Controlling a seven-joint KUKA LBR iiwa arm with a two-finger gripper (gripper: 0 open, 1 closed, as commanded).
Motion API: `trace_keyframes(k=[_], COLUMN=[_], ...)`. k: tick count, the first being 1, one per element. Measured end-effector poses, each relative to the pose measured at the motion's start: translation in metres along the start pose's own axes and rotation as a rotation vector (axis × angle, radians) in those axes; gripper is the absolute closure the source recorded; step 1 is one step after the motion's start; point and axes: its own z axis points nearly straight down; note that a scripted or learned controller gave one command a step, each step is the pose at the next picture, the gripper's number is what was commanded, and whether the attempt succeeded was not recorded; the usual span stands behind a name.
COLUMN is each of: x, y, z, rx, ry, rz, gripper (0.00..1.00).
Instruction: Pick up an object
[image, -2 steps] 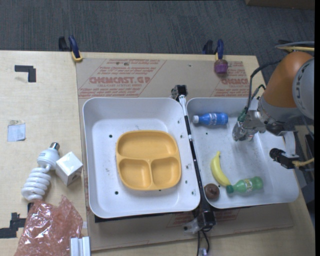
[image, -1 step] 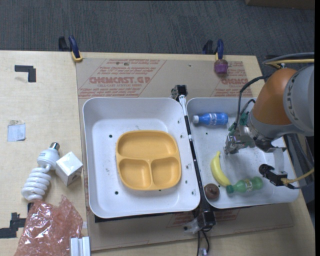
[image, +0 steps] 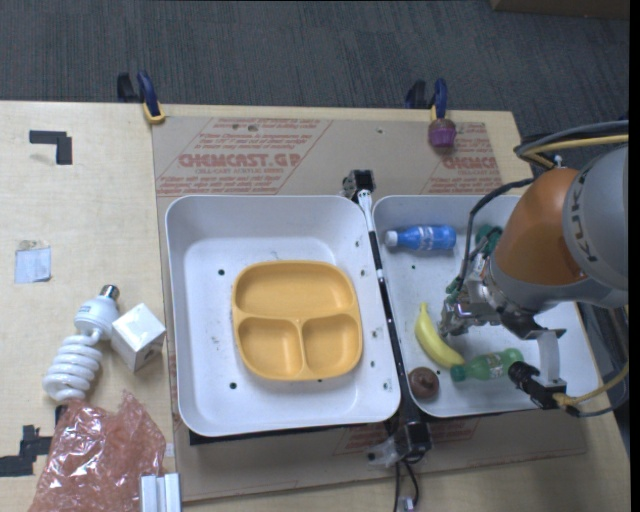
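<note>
The right white bin holds a blue-and-white bottle near its far side, a yellow banana in the middle, a green bottle lying to the banana's right, and a small brown ball at the near edge. My gripper hangs low over this bin, just right of the banana and above the green bottle's neck. The grey arm with its orange band covers the bin's right part. Nothing shows between the fingers.
The left white bin carries a yellow divided tray. On the bench at left lie a spiral light bulb, a white cube and a crumpled pink bag. Clamps hold the board's far edge.
</note>
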Motion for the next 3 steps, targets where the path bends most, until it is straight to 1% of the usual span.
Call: trace_keyframes(k=[1,2,3], x=[0.0093,0.006,0.0057], y=[-0.0468,-0.0468,-0.0454], z=[0.0,-0.0001,-0.01], rx=[0.0,-0.001,-0.003], ry=[0.0,0.0,0.0], rz=[-0.001,0.0,0.001], gripper=[0.0,0.0,1.0])
